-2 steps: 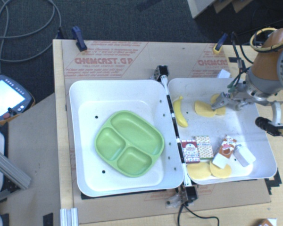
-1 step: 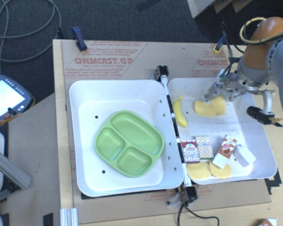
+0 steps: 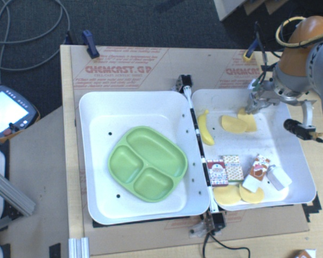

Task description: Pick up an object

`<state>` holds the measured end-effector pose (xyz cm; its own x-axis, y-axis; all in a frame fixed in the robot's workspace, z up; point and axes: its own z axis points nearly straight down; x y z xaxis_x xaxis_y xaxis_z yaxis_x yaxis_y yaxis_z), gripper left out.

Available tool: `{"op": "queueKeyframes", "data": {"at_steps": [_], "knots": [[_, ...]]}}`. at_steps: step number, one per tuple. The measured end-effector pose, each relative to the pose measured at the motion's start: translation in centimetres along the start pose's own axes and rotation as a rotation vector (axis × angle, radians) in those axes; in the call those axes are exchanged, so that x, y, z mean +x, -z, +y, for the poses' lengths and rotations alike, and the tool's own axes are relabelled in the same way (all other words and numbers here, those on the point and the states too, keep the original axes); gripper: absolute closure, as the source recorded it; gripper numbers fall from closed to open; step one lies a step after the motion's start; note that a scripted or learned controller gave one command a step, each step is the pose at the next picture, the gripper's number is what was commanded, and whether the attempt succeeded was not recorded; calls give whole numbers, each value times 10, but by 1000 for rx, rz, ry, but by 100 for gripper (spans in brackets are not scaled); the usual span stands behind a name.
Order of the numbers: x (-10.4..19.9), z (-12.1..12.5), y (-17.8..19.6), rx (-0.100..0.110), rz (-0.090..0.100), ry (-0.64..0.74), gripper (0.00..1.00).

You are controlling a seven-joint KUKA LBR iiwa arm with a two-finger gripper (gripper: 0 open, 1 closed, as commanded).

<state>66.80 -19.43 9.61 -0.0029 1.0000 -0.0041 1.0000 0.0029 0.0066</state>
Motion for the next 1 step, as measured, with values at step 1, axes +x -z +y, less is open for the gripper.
{"op": "queueKeyframes", "data": {"at_steps": [1], "knots": [[0,0,0,1,0,0,0]]}}
